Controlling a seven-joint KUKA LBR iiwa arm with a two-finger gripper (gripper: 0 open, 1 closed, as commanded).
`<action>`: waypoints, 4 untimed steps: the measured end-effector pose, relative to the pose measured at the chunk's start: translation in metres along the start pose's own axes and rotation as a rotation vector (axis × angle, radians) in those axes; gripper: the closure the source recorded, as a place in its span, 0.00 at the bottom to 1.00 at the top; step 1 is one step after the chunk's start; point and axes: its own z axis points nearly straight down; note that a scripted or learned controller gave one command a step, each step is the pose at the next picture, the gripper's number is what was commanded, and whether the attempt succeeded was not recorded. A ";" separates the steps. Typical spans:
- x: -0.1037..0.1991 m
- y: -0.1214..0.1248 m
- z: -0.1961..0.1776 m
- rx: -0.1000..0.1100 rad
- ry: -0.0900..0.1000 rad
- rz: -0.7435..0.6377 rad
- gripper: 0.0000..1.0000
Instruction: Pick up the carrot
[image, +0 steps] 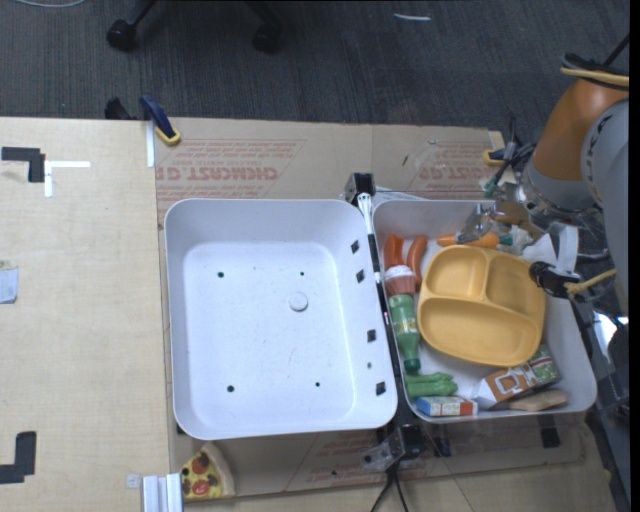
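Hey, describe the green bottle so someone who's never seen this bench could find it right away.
Go to the right bin, the crowded one. Along its left wall, beside the yellow divided plate, lies the green bottle, lengthwise. It is the only clear green item with a white cap; the orange pieces above it are solid-coloured.

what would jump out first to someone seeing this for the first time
The yellow plate, big and divided, lies tilted in the crowded right bin, with a green bottle beside it on the left. The left bin is a bright white expanse next to it. At the right bin's far corner the gripper sits by an orange carrot.
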 end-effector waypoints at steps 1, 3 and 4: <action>0.000 0.000 -0.009 0.000 -0.002 -0.004 1.00; -0.010 0.012 0.010 -0.010 0.009 0.296 0.00; 0.001 -0.013 0.009 -0.018 0.008 0.510 0.00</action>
